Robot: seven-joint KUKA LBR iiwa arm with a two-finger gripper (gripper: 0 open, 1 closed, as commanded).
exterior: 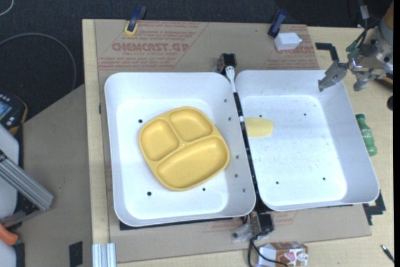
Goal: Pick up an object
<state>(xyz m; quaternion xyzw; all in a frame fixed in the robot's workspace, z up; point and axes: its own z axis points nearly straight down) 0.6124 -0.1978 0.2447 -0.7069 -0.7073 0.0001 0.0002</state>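
Gripper (342, 74) is observed at the upper right corner of the right bin (325, 187), hanging over the bin's far rim. One metal finger (331, 76) is seen pointing down and to the left toward the bin's corner; the second finger is seen less plainly beside the wrist hardware. Nothing is seen between the fingers, and whether they are spread or closed cannot be told from this view.

A small pale yellow object (259, 127) is recorded lying flat on the floor of the right bin, close against that bin's left wall, just beside the divide between the two bins. It is well apart from the gripper, which stands at the opposite, upper right side of the same bin.

A yellow divided plate (184, 148) with three compartments is noted in the left bin (125, 97), resting on the floor near the middle and turned at a slant.

Both bins are seated side by side on a cardboard sheet (187, 44) printed with red lettering. A small white block (287, 41) is noted on the cardboard beyond the right bin. A green item (367, 134) is seen lying on the bench just outside the right bin's right rim; its nature cannot be made out.
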